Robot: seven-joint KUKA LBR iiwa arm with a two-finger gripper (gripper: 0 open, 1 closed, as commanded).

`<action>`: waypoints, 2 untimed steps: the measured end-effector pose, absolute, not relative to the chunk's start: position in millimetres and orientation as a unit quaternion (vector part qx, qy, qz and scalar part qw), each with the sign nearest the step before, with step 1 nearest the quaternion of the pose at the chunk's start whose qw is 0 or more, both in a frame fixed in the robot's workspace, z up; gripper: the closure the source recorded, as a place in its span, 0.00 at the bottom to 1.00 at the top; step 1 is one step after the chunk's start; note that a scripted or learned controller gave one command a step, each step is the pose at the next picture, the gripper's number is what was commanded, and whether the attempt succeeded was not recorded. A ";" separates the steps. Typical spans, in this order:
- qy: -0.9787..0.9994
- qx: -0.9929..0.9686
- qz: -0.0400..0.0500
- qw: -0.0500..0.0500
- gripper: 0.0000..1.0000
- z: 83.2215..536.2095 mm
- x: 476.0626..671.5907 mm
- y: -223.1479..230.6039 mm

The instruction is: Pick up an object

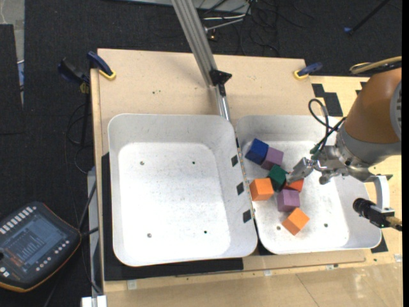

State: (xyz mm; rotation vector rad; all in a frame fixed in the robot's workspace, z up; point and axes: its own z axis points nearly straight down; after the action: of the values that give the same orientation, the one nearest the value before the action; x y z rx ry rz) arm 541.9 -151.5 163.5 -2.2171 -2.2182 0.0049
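Several small blocks lie clustered in the right bin [332,226]: a blue block [257,151], a purple block [274,157], a dark green block [277,175], an orange block [261,188], a second purple block [288,199], another orange block [296,221] and a red block [294,185]. My gripper [298,172] reaches in from the right and hangs low over the cluster, right above the red block and beside the green one. The red block is partly hidden under the gripper.
The left bin [172,187] sits beside the right one, the two meeting along a raised rim [243,184]. A metal pole [198,37] slants down from the top to the bins' back edge. A teach pendant [32,242] lies at the lower left, off the bench.
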 end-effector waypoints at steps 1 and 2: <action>-0.707 -0.708 0.001 0.001 0.00 119.8 542.3 -156.9; -0.707 -0.707 0.000 -0.001 1.00 131.8 543.1 -156.7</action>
State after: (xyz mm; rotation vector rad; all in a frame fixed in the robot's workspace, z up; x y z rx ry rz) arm 543.1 -156.7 131.8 -2.2235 -2.2216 -0.0011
